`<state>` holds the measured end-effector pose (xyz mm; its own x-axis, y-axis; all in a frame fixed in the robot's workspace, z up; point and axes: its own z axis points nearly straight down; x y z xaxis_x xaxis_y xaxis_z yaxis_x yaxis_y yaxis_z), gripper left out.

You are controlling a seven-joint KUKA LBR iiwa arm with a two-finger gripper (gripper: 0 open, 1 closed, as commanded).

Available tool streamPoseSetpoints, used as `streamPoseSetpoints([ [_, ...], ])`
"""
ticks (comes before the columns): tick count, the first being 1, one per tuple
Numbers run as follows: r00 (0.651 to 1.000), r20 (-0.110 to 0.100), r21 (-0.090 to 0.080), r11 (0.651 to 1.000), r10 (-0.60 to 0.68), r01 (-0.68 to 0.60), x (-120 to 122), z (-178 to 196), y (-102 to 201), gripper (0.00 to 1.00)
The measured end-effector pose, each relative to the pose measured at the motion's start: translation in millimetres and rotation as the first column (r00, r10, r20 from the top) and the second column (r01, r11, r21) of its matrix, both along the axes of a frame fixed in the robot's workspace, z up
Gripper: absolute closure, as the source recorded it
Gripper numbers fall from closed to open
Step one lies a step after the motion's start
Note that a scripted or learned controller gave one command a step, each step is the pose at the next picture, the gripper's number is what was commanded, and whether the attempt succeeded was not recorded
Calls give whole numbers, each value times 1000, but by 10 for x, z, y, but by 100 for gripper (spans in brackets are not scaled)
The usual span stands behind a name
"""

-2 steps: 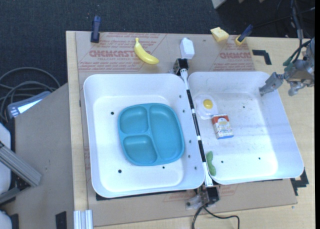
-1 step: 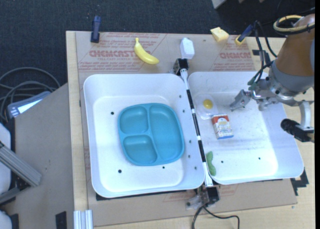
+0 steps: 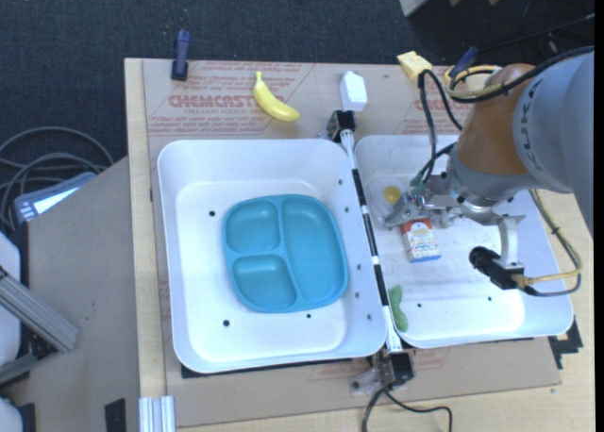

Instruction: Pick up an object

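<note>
In the right bin [image 3: 491, 312] lie a small carton [image 3: 424, 241] with a red top and a white and blue body, a little yellow piece [image 3: 392, 195] near the bin's left wall, and a green piece [image 3: 397, 307] at the front left. My gripper [image 3: 422, 209] hangs low over the bin, just behind the carton's red end and to the right of the yellow piece. Whether it touches the carton is unclear. The grey arm with its orange band [image 3: 491, 128] comes in from the right and covers the back of this bin.
The left bin [image 3: 189, 232] holds a blue divided plate [image 3: 283, 253]. Behind the bins, a banana [image 3: 273, 100], a white block [image 3: 354, 91], a blue clip [image 3: 179, 53] and a yellow piece [image 3: 411, 64] lie on the bench. Cables and a black connector [image 3: 495, 268] trail over the right bin.
</note>
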<state>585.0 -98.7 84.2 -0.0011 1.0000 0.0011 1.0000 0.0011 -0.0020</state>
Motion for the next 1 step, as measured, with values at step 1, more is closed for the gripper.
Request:
streamPoseSetpoints([
  [1,1000,2,-1,1000,-1,1,5,102,-3,100],
])
